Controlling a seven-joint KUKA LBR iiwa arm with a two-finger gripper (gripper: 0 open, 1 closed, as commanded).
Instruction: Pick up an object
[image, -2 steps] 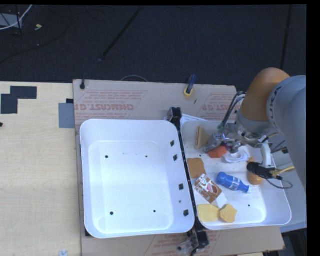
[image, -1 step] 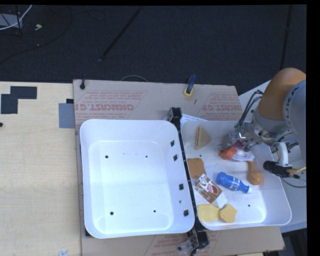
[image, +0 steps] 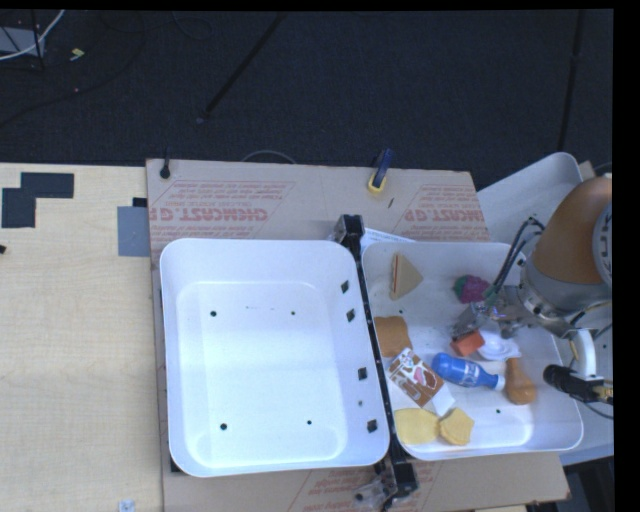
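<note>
Pincer (image: 478, 322) low in right bin (image: 545, 440), finger state can't tell, sits just above orange piece (image: 467, 344) and white item (image: 497, 346). Blue bottle (image: 464, 372) lies just below, brown piece (image: 519, 383) to its right. Purple object (image: 470, 289) just above-left of pincer. Sandwich wedge (image: 403, 273) farther left; yellow pieces (image: 417, 427) at front. Left bin (image: 180, 300) alongside on desk (image: 70, 330).

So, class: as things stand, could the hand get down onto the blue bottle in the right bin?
Probably yes. The blue bottle lies on top with nothing over it, just below the hand. A red-and-white packet and a brown piece crowd its ends, so the grasp could be tight.
</note>
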